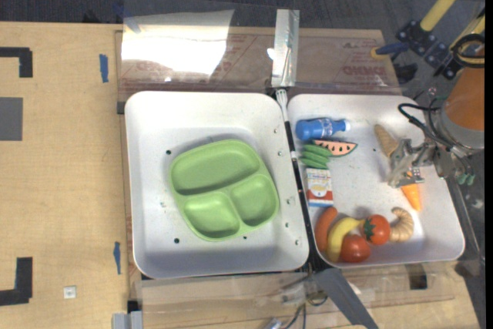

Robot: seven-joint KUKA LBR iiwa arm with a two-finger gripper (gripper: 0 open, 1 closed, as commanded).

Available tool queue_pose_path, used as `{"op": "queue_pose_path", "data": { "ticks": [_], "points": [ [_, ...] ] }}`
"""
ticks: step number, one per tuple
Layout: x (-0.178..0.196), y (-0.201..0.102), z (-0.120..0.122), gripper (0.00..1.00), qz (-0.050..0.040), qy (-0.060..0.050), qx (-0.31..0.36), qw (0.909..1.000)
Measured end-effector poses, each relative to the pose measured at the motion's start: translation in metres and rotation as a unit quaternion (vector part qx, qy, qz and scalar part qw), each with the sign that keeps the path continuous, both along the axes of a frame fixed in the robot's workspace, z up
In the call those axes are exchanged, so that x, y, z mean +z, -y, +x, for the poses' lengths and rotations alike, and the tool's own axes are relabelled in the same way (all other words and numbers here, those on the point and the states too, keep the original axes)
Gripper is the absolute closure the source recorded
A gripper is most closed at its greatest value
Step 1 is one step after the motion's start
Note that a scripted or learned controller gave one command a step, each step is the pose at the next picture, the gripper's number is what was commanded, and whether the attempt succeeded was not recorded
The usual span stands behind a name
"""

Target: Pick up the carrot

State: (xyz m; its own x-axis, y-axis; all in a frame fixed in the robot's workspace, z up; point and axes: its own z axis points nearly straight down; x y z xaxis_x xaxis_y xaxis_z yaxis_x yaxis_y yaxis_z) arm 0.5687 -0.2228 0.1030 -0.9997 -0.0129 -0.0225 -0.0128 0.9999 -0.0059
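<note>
Jaws on the gripper (406, 169) are too blurred to tell wide from narrow, hanging low over the right bin (454, 243). Just beside and below them lies the carrot (414, 196), orange, near the bin's right wall, apart from the croissant (401, 223).

Overhead light is bright and even; the plastic sheet (181, 50) behind the bins throws strong white glare. Shadows under my arm and the toys are soft and faint. Frame is slightly soft throughout, my claw (408, 166) blurred, colours mildly washed.
</note>
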Motion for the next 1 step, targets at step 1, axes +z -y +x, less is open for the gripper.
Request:
{"op": "queue_pose_path", "data": {
  "ticks": [1],
  "points": [
    [-0.0125, 0.0007, -0.0509, 1.00, -0.0020, -0.005, 0.199, 0.9800]
  ]
}}
